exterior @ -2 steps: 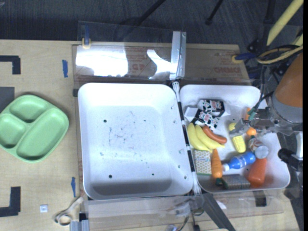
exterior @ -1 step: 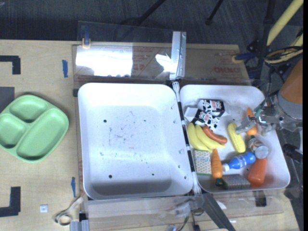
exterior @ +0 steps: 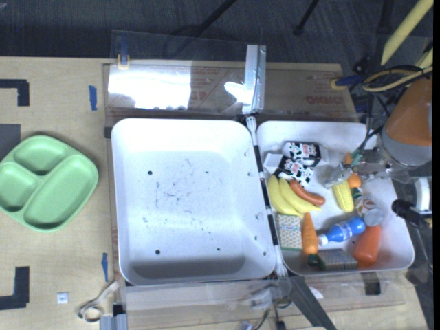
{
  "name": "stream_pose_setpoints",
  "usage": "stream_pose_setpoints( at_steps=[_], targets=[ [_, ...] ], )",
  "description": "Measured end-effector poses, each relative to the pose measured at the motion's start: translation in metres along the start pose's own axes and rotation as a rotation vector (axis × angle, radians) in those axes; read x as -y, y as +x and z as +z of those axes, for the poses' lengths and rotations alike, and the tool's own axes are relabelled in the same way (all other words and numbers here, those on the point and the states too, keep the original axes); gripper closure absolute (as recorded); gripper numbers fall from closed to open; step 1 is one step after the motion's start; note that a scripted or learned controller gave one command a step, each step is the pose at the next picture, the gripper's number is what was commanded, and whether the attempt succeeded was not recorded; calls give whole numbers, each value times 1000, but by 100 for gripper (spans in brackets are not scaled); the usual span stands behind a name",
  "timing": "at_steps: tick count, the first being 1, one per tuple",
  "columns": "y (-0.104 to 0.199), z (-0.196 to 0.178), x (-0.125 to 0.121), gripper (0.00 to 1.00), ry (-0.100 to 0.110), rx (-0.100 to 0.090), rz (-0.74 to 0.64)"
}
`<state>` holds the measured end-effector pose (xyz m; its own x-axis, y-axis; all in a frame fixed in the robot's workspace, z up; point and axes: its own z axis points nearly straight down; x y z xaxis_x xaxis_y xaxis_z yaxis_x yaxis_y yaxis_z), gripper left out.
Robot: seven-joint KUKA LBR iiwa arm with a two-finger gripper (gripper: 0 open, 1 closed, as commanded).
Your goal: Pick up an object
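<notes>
The right bin (exterior: 402, 256) holds several toy foods: a black-and-white cow-patterned pack (exterior: 301, 158), yellow bananas (exterior: 284, 195) with a red sausage (exterior: 308, 195) across them, a corn cob (exterior: 342, 195), a carrot (exterior: 310, 233), a blue-and-white bottle (exterior: 342, 232) and a red-orange pepper (exterior: 368, 245). My gripper (exterior: 362, 162) reaches in from the right and hangs over the bin's upper right part, just above the corn cob and a small orange piece (exterior: 354, 181). I see nothing held in it.
The left bin (exterior: 137, 143) lies beside the right one, sharing a middle wall. A green divided plate (exterior: 45, 182) rests on the bench at far left. A clear plastic panel (exterior: 179, 81) stands behind the bins. A waffle-like square (exterior: 289, 231) lies beside the carrot.
</notes>
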<state>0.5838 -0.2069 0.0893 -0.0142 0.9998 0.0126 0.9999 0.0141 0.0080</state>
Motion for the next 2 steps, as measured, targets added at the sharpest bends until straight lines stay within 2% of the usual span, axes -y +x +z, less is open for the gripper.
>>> stream_pose_setpoints(
  at_steps=[1, 2],
  targets=[
    [-1, -9, 0, 100, -2, 3, 1],
    [71, -42, 40, 100, 9, 10, -148]
  ],
)
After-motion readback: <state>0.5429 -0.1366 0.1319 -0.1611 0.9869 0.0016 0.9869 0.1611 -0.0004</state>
